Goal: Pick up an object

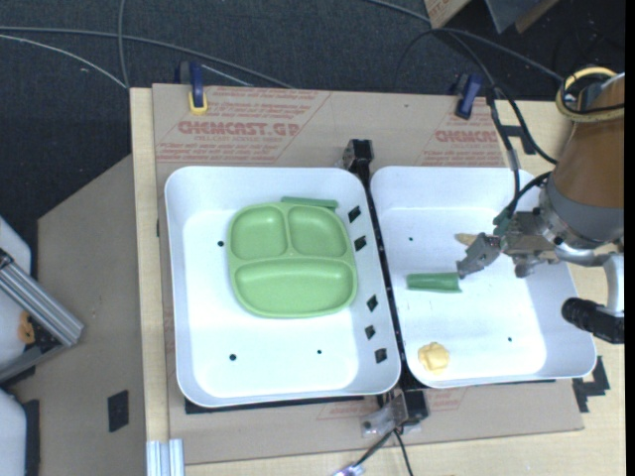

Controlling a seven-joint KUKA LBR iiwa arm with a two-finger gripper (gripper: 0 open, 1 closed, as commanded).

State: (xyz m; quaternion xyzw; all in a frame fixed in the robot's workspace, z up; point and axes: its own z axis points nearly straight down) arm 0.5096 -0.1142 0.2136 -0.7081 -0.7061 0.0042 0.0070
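Green and small, the stick [434, 283] lies in the right bin [516, 350] just under the jaws [474, 258], which look spread and hold nothing, so next they must drop and pinch it.

Arm [593, 162] is seen w/ broad orange band over grey wrist; black cables are routed alongside; end effector [480, 253] is grey metal.

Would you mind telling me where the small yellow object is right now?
The small yellow object lies in the right bin, near its front-left corner, below the green stick and apart from the gripper.
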